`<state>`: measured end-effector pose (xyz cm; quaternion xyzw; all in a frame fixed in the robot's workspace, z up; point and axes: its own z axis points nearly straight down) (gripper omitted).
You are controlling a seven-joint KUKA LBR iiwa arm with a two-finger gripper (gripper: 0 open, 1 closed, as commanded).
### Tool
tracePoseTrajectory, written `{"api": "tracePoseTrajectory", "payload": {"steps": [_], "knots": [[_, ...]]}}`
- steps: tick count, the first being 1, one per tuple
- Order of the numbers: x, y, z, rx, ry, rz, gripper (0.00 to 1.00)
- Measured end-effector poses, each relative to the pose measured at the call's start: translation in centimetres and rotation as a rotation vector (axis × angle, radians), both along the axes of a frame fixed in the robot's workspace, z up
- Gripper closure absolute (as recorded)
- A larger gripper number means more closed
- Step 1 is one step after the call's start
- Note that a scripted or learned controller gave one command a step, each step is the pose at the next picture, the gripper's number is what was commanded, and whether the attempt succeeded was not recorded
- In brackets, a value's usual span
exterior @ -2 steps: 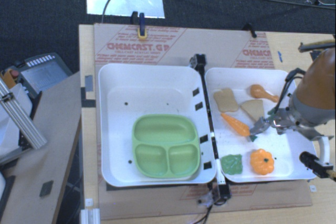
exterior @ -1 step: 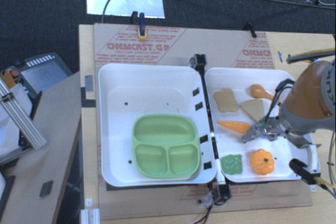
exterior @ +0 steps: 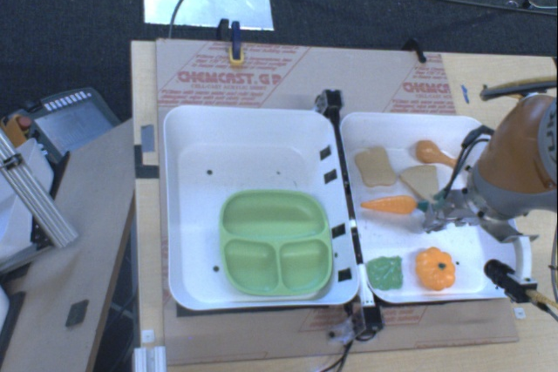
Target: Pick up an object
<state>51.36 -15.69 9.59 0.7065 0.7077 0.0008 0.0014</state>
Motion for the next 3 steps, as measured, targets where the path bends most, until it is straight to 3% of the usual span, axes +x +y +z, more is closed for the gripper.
{"api": "tracePoseTrajectory", "payload": {"steps": [2, 3], "knots": [[0.3, 1.9, 10.4, -0.001, -0.003, 0.004, 1.0], [0.5, 1.8, 12.5, 0.0, -0.001, 0.003, 1.0]]}}
